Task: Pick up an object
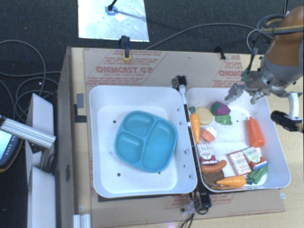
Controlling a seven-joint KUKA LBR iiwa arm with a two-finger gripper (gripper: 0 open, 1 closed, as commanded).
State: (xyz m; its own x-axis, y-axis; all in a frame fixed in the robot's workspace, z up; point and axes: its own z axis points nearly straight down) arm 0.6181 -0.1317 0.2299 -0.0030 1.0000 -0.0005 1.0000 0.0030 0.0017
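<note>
We see the arm [284, 46] reach in from the right, its gripper [244, 93] hanging above the far right part of the right bin [284, 167]. Its jaws stand wide apart, two grey fingers [232, 93] splayed, with nothing between them.

The things to pick lie in the right bin. Nearest the gripper, just to its left and a little nearer us, sits a purple grape bunch [220, 109] with a green leaf [223, 119] touching its near side. Left of that lies a pale round bun [204, 115]. An orange carrot [195, 126] lies along the bin's left wall, and a small orange-and-white piece [208, 134] is just beside it. An orange-red bottle [255, 132] lies lengthwise near the right side. Toward the near edge we see a red-and-white packet [205, 152], a sausage [213, 166], a dark patty [213, 176], a second carrot [231, 181], two little cartons [245, 159] and a green vegetable [258, 175], crowded together.

The left bin [102, 103] holds a blue divided plate [145, 140], lying flat in its middle. Both bins sit on the bench [156, 65].
</note>
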